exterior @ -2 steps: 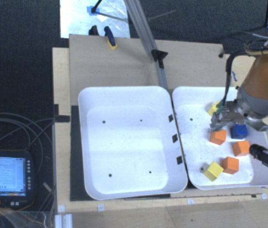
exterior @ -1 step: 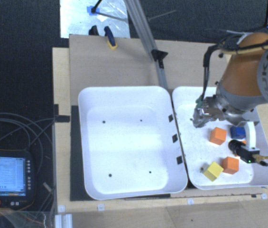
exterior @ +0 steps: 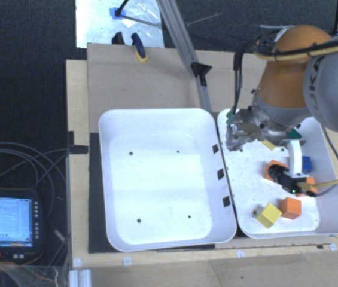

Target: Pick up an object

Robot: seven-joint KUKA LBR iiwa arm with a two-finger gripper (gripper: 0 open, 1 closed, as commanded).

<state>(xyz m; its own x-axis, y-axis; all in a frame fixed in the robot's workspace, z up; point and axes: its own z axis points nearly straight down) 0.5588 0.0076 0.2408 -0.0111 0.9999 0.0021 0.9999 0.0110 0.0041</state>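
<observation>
Two shallow white bins sit side by side on the bench. The left bin (exterior: 157, 178) shows four small dark dots on its floor. The right bin (exterior: 249, 184) holds the loose things for picking. A yellow block (exterior: 268, 214) lies at seven o'clock from the bin's middle. An orange block (exterior: 290, 207) is just beside it at six o'clock. A blue piece (exterior: 305, 163) lies at three o'clock, and a green piece (exterior: 294, 135) at one o'clock, partly under the arm.

The gripper (exterior: 236, 133) hangs at ten o'clock of the right bin, close to the wall next to the left bin. It is well apart from the yellow and orange blocks. Whether it is spread or pressed together cannot be told from this slant, and no thing can be seen caught in it.

At eight o'clock of the view, off the bench, lies a handheld pendant (exterior: 10, 223) with a lit screen. Its writing is too small to read. No brand or label is legible anywhere.
</observation>
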